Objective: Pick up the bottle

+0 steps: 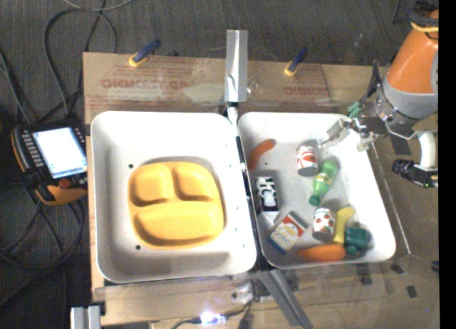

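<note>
The green bottle (323, 180) lies on its side in the right bin (381, 199), slanted, with its cap toward the front. My gripper (349, 134) hovers over the bin's back right corner, above and to the right of the bottle and apart from it. Its fingers stand open with nothing between them. One pale fingertip (333, 135) points toward a white can with a red label (307, 158) that stands just behind the bottle.
The right bin also holds a red sausage (261, 151), a black-and-white box (267, 192), a small carton (287, 233), a second can (323, 223), a yellow piece (344, 219), a green toy (358, 238) and a carrot (320, 253). The left bin (107, 178) holds a yellow divided plate (176, 201).
</note>
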### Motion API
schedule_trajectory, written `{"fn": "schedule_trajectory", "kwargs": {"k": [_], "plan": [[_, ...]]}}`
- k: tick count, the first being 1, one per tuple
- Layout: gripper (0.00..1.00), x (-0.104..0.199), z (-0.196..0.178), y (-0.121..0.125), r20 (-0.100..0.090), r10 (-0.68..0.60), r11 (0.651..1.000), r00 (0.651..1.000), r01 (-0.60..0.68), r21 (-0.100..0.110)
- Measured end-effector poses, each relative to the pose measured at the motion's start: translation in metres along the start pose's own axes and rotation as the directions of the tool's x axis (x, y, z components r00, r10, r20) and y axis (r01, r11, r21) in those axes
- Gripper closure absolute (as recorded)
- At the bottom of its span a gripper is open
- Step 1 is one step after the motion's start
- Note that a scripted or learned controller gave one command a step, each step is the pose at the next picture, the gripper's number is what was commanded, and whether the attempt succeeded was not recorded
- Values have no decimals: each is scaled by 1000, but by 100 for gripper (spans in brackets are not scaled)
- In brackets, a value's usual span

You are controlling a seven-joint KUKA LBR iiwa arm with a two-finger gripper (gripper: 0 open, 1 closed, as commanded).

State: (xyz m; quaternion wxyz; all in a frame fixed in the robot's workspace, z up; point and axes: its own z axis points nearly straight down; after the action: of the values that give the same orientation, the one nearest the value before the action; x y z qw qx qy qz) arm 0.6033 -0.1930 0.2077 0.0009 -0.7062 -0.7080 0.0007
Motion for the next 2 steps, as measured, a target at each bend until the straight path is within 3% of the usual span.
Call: {"fn": "schedule_trajectory", "kwargs": {"k": [1,2], "plan": [[0,-1,94,-64,-1,-152,988,988,152,1],[0,36,118,-68,13,-325,946,946,325,-9]]}}
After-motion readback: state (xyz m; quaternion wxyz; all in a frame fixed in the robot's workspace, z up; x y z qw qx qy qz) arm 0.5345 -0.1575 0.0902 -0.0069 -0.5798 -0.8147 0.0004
